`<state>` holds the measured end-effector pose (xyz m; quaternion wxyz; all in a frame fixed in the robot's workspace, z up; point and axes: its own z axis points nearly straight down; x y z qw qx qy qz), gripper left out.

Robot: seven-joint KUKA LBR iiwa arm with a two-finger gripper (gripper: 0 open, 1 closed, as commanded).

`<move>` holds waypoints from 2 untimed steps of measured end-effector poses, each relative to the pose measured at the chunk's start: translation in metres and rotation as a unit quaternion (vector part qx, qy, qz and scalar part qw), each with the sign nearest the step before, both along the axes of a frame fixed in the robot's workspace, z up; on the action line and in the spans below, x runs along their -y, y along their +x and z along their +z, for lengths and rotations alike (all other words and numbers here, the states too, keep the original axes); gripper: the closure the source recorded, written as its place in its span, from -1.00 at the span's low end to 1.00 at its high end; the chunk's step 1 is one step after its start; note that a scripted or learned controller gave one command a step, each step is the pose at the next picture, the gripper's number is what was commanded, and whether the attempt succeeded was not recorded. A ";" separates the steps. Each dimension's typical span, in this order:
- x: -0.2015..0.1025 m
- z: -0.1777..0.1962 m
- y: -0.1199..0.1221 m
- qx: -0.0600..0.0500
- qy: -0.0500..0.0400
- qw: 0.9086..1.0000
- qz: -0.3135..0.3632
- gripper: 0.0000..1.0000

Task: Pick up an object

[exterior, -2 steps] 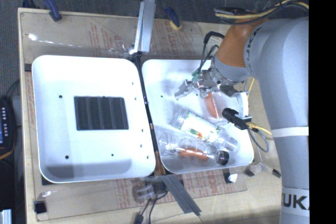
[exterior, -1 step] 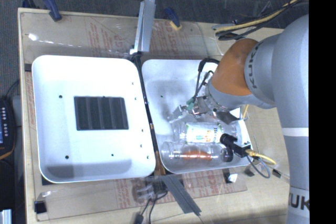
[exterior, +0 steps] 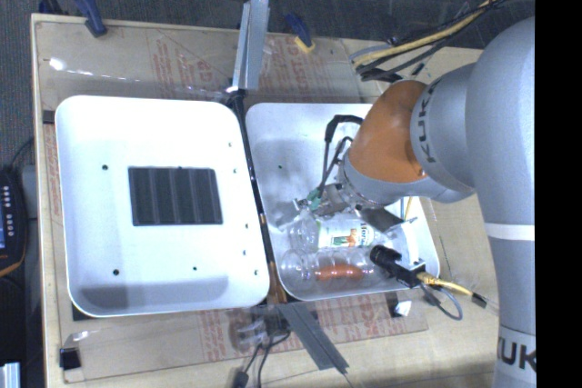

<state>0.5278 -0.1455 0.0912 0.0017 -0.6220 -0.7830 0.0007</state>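
Observation:
My gripper (exterior: pixel 316 203) reaches down into the right bin (exterior: pixel 277 154), below the arm's orange band. Directly under and beside it lies a clear plastic bottle (exterior: pixel 338 237) with a white and green label. A second clear bottle (exterior: pixel 320 270) with orange-red contents lies along the bin's near wall. The gripper's tip sits at the upper left end of the labelled bottle, among glinting clear plastic. Whether it touches the bottle cannot be made out.
The left bin (exterior: pixel 91 150) has a dark ribbed rectangle (exterior: pixel 175 195) in the middle of its floor. A metal divider post (exterior: pixel 250 41) stands behind the gap between the bins. Blue clamps (exterior: pixel 89 12) hold the board's far edge.

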 end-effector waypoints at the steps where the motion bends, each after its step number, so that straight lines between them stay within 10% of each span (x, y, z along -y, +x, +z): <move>1: -0.010 0.000 -0.008 0.001 0.000 1.000 -0.025 -1.00; 2: 0.012 0.000 -0.045 0.001 0.001 1.000 -0.013 -1.00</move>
